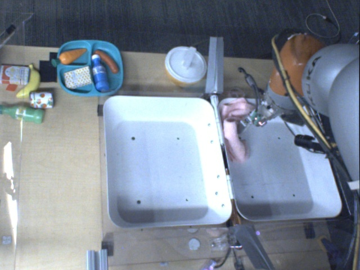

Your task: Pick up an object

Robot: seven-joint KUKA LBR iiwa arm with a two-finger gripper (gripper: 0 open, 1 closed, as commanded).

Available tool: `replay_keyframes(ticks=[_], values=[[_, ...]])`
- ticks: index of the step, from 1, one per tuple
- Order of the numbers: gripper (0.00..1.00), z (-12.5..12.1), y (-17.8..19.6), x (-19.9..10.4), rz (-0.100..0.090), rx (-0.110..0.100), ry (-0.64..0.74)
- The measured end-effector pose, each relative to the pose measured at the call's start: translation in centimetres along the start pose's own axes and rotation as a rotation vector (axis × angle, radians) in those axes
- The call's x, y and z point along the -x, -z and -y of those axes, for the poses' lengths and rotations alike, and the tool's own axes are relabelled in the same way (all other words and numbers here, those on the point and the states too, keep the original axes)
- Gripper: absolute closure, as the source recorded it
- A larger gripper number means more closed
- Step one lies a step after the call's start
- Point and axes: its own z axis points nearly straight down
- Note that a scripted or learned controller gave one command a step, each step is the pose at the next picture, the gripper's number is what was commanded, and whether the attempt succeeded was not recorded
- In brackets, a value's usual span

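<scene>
**Gripper at the pink cloth in the right bin's far left corner**

From the overhead camera, the grey arm (332, 83) leans in from the right, its orange band (292, 61) standing above the wrist. The gripper (254, 117) sits low at the far left corner of the right bin (292, 190), right against a pink cloth (233, 129). The cloth lies crumpled along that bin's left wall, one end bunched up by the gripper and the rest trailing down toward the near side. The gripper's tip touches or overlaps the bunched end, but the spot is small and cluttered with cables, so I cannot tell whether the claw is spread or closed, nor whether any cloth is caught in it. Black and yellow cables (306, 122) run down from the wrist across the bin's right side.

The left bin (163, 162) sits just beside it, the two walls touching along the middle.

On the bench beyond the bins stands a white lidded cup (185, 65), near the divider post. Further left is a blue compartment tray (90, 67) holding toy food, including a carrot (73, 55) and a blue bottle (100, 75). At the far left edge lie a banana (29, 82), a small can (41, 99) and a green bottle (22, 113) on its side.
</scene>
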Motion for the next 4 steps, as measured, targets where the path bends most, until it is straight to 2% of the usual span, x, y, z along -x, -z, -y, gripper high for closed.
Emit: replay_keyframes(ticks=[1, 2, 3, 4], values=[[0.0, 0.2, 0.1, 1.9, -0.034, -0.012, 0.124], [0.0, 0.1, 0.0, -0.3, -0.003, 0.002, 0.152], [0.0, 1.5, 0.1, -1.9, -0.001, 0.007, 0.084], [0.0, 1.5, 0.1, -1.9, -0.001, 0.007, 0.084]])
